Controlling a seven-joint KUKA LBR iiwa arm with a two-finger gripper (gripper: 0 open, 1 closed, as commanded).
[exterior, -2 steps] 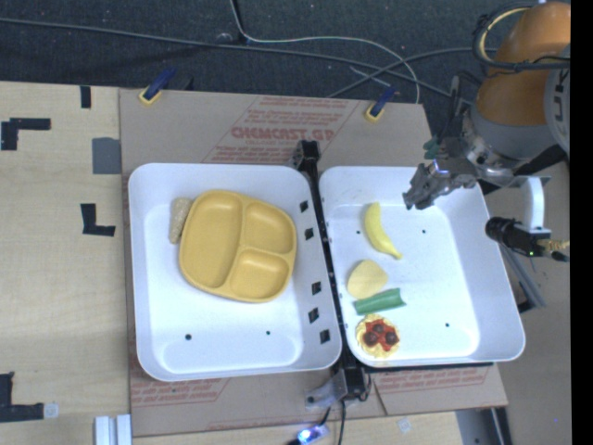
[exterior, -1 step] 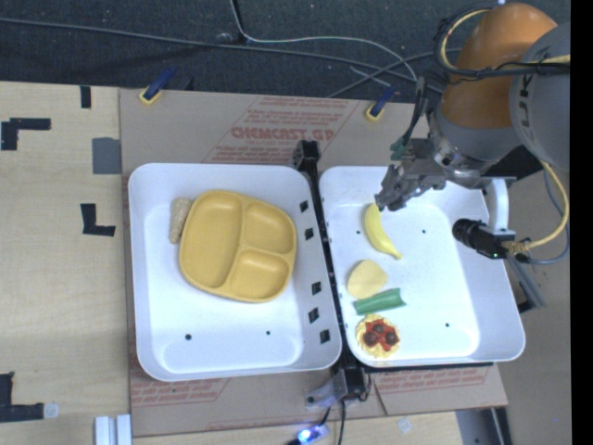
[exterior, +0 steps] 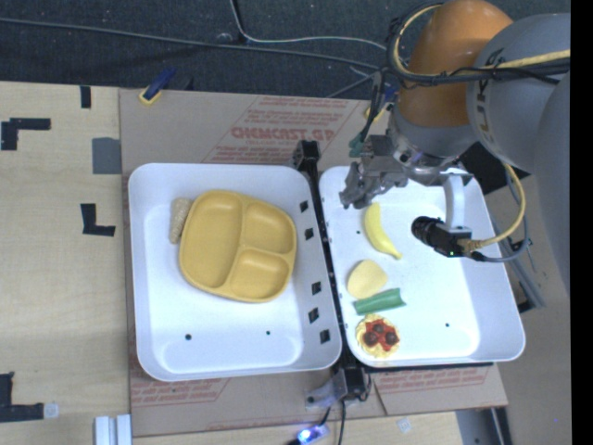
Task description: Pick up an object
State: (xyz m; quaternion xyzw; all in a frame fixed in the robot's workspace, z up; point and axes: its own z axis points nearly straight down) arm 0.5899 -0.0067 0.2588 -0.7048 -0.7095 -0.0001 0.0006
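Note:
My gripper (exterior: pixel 359 193) hangs over the back left of the right bin (exterior: pixel 482 313), its tips just above the upper end of a yellow banana (exterior: pixel 379 231). Nothing shows between the fingers. Below the banana lie a pale yellow chip-like piece (exterior: pixel 367 277), a green pod (exterior: pixel 379 299) and a small pizza-like disc with red topping (exterior: pixel 378 336). In the left bin (exterior: pixel 157 276) sits a yellow divided plate (exterior: pixel 237 246), with a tan bread-like piece (exterior: pixel 178 220) tucked at its left edge.
The arm's grey body and orange band (exterior: pixel 454 58) fill the upper right, above the right bin's back. A black cable connector (exterior: pixel 435 235) hangs over the right bin's middle. Black clips (exterior: pixel 315 248) line the divider between the bins.

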